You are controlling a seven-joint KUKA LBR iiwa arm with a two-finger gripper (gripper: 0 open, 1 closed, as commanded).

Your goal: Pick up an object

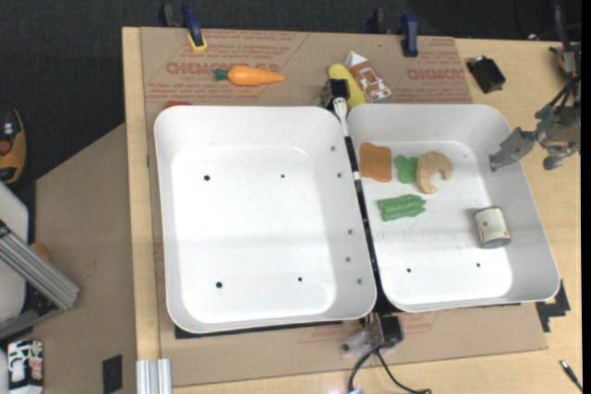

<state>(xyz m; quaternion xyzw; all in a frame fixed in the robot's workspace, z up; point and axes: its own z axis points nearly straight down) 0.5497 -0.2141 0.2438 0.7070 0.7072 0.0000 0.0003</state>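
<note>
The bench (305,69) carries two shallow white bins side by side. The left bin (263,217) has bare floor with a few dark dots. The right bin (452,277) holds five small things: an orange-brown slab (376,161) near its far left corner, a small green piece (406,168) just beside that, a tan curved piece (434,171) touching or nearly touching the green one, a longer green piece (401,208) nearer the middle, and a small silver can (491,227) lying on its side toward the right edge.

On the bench behind the bins lie a carrot (251,77) and a yellow and brown cluster (355,83).

The gripper (517,148) sits at the right bin's far right edge, holding nothing; whether it is spread or closed cannot be told.
</note>
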